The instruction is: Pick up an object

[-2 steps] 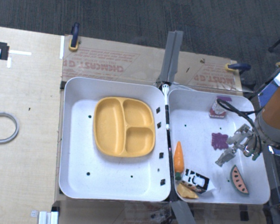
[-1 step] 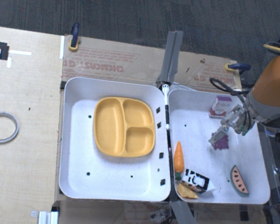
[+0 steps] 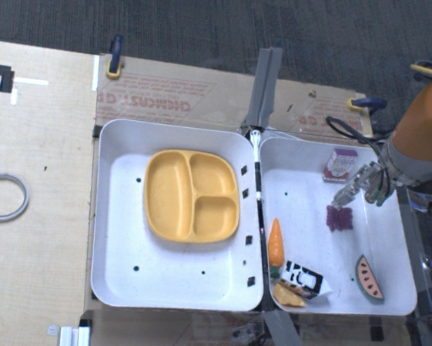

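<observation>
Inspector: End effector located over the right bin, upper portion, arm entering from the right. Whether it is spread or pressed together I cannot tell at this angle. Nothing is visible between its tips.

Clerk: Contents of that bin?

Inspector: Purple grape cluster on the bin floor, just below the end effector and near it; contact cannot be confirmed. Pink packet near the far wall, just beside the end effector's left. Watermelon slice near the front right corner, well apart from the rest. Carrot along the left wall, upright in the view. Black-and-white wrapper just below the carrot, with a yellow item touching its lower edge, too small to identify.

Clerk: Left bin?

Inspector: Left bin holds one yellow divided plate, three compartments, lying flat toward the far half.

Clerk: Bench?

Inspector: Grey tape ring on the bench, left side, well apart from both bins.
</observation>
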Motion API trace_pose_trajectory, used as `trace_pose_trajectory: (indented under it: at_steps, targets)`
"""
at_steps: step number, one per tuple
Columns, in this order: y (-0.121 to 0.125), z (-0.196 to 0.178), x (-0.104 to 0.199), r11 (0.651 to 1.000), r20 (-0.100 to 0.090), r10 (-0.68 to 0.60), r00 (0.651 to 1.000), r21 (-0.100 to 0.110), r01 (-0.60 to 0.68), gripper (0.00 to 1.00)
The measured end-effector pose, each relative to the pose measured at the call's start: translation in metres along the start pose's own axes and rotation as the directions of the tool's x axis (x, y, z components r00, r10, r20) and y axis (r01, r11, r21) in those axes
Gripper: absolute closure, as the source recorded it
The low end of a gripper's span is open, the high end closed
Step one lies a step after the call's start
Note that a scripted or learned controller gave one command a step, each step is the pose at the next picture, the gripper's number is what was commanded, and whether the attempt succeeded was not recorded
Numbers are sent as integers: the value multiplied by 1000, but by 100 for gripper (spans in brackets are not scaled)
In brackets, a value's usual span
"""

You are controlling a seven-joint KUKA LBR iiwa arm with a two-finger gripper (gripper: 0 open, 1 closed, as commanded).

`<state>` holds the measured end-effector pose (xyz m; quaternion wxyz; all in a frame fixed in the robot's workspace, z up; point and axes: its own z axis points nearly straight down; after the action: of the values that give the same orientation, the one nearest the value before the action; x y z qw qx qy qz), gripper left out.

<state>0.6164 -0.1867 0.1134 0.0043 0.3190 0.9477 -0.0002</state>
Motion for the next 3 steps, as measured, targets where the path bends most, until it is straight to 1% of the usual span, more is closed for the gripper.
trace_pose_trajectory:
  at_steps: [1,2,3]
  targets:
    - [0,0,0,1000,0,0,1000,0,0,0]
    - [16,21,-2,998,-4,58,998,1,-58,0]
    - [-13,11,1,956,-5,293,956,4,-293,0]
